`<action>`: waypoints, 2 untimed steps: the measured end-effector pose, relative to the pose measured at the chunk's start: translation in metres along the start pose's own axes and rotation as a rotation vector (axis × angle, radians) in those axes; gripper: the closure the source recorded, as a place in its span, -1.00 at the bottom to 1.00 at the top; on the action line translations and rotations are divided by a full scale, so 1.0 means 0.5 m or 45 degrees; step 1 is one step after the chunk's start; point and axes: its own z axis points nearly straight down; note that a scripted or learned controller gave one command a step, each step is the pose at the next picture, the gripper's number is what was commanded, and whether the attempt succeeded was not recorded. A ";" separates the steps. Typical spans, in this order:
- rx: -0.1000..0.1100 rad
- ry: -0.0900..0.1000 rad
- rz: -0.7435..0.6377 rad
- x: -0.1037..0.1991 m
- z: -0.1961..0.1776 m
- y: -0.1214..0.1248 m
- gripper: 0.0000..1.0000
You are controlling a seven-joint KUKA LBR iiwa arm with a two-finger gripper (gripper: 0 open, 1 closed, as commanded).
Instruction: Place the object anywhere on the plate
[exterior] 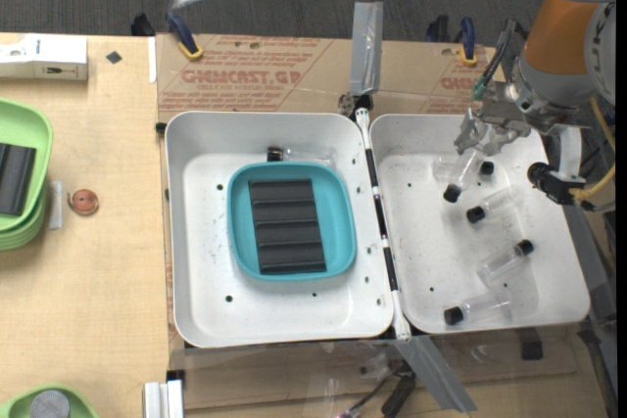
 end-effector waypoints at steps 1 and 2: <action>0.000 0.000 0.000 0.000 0.000 0.000 -1.00; 0.001 0.000 0.166 -0.044 -0.365 -0.023 -1.00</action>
